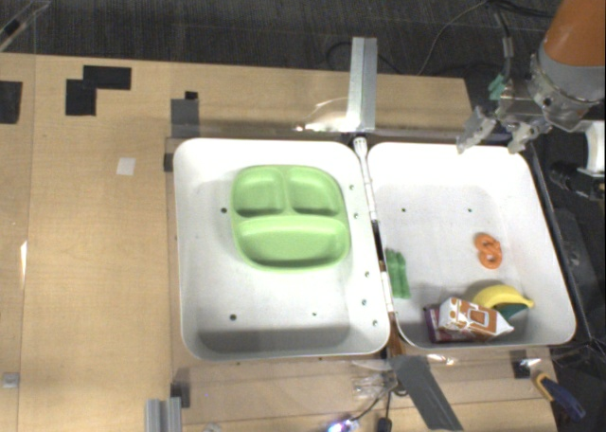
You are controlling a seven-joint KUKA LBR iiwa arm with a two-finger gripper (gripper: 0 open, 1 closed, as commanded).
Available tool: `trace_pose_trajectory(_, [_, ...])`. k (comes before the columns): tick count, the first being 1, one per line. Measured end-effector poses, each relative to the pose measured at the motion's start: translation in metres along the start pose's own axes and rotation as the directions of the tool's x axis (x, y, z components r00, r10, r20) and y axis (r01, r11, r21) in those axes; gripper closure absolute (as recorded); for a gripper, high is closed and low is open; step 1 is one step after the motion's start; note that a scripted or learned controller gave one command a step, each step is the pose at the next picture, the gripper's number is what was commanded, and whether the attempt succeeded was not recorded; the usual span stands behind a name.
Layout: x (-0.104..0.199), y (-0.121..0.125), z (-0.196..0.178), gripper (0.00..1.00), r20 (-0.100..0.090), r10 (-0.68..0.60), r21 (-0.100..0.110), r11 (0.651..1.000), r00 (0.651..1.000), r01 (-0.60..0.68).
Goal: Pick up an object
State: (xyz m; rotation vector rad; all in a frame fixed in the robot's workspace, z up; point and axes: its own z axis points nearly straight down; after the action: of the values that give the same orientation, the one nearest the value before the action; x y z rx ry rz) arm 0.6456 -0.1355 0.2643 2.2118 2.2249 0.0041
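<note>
Nothing is picked yet. The gripper (494, 129) hangs at the upper right of the frame, over the right bin's (445, 174) far rim, fingers spread and holding nothing. The banana (504, 300), carton (471, 319) and pretzel (489, 249) lie untouched at lower right

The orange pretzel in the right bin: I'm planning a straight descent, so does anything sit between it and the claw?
Nothing visible does. The claw hangs over the right bin's far edge, and bare white floor separates it from the orange pretzel.
</note>
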Motion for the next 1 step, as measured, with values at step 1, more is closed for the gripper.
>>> trace_pose_trajectory(1, [-0.0442, -0.0593, 0.0570, 0.00, 0.000, 0.160, 0.001, 0.987, 0.987, -0.160])
